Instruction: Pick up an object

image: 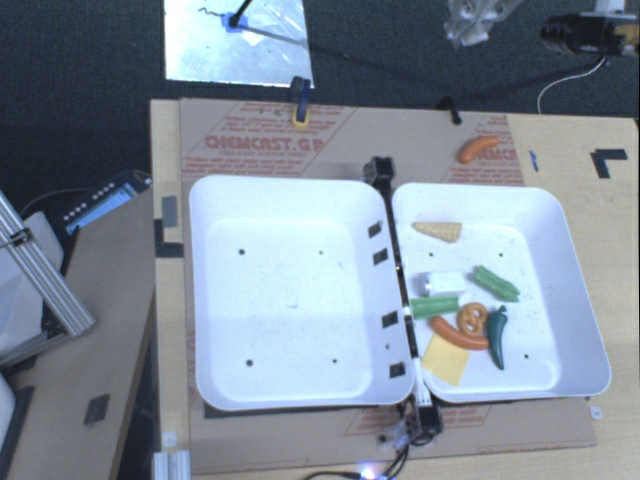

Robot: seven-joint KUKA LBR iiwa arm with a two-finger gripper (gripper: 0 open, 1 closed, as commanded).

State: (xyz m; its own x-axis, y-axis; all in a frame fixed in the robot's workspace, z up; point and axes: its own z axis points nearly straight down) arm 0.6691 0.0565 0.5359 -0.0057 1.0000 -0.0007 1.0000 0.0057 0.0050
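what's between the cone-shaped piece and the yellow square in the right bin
In the camera view, a white block, a green stick and an orange sausage lie between the cone and yellow square.

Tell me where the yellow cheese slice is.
The yellow cheese slice lies in the right bin, at its near-left corner, just under the orange sausage.

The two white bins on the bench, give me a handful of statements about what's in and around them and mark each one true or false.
1. The small items all lie in the right bin. False: an orange sausage lies on the bench behind it.
2. The tool hangs above the bench, behind the bins. True.
3. The yellow cheese slice lies near the right bin's front edge. True.
4. The dark green pepper lies in the left bin. False: it is in the right bin.
5. The cone touches the pretzel. False: they lie well apart.
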